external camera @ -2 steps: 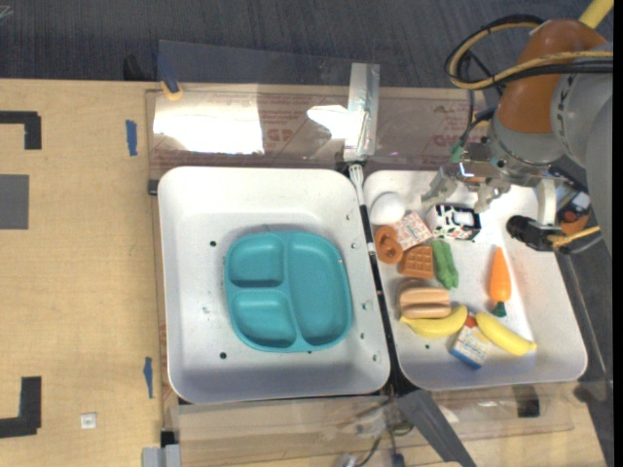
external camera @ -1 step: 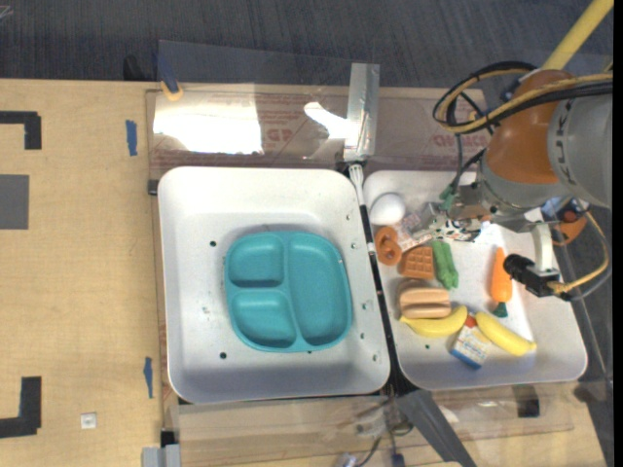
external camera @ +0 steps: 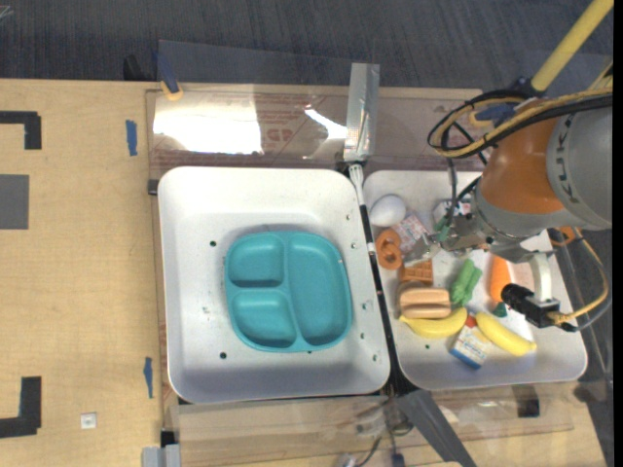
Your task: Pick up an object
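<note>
The gripper [external camera: 458,230] hangs over the toy food bin [external camera: 565,363] — hunting. It's above the hot dog [external camera: 425,303]. Open or shut, I can't tell.

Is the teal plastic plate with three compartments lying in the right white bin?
No, the teal plastic plate with three compartments lies in the left white bin, while the right white bin holds toy foods.
</note>
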Robot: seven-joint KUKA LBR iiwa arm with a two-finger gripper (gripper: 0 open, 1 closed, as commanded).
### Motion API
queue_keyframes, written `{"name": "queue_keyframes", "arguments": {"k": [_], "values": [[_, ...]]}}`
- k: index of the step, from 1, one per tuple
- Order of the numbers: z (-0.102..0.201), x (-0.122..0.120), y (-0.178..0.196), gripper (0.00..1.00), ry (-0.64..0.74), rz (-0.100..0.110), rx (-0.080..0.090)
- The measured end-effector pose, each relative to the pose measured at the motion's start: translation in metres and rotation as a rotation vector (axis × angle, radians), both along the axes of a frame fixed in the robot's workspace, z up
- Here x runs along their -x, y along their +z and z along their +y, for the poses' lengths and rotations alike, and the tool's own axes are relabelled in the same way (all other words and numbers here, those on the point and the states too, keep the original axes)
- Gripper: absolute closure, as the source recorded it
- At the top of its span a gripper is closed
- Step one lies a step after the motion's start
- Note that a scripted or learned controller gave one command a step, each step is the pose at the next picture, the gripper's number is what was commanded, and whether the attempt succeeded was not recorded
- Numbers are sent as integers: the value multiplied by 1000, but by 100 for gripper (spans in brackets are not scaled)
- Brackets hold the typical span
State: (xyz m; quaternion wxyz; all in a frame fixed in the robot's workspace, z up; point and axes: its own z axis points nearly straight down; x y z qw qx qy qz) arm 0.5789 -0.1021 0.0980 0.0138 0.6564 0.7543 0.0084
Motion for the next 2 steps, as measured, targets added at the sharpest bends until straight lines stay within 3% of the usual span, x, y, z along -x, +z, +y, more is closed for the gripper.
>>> {"name": "queue_keyframes", "arguments": {"k": [1,2], "values": [[3,-1,10,100,2,-1,-5],[3,0,9,0,2,1,-5]]}}
